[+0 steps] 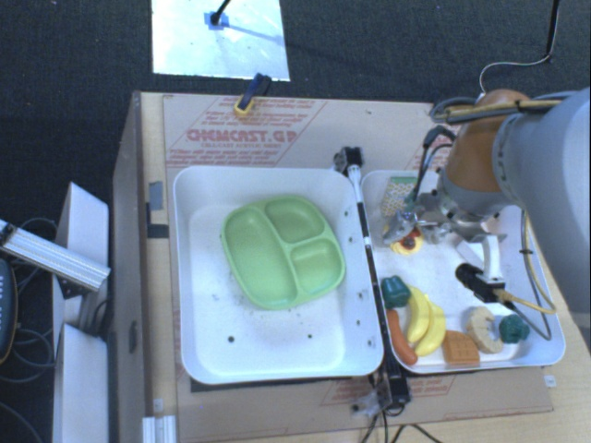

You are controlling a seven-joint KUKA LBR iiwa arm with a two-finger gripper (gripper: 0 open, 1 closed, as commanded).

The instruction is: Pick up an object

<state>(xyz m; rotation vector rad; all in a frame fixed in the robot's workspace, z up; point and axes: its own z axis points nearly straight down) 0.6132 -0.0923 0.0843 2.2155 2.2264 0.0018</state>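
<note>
Lettering: "CHEMCAST GP" (240,137) in red capitals on the brown board under the bins (smaller lines of print around it too small to read).
Arm: grey arm (540,155) with orange band, reaching in from the right over the right bin (434,270).
Gripper: gripper (404,225) low over the far left part of the right bin; apart or together cannot be told from this angle.
Object nearest: small yellow-and-orange piece (407,244) just beneath the gripper, contact unclear.
Near end of right bin: green toy (395,292), banana (425,319), carrot (400,337), square cracker (460,349), pale round slice (481,329), teal lump (513,328).
Far end of right bin: printed card (399,192), print unreadable.
Left bin: left bin (277,340) bearing a green divided plate (282,252).
</note>
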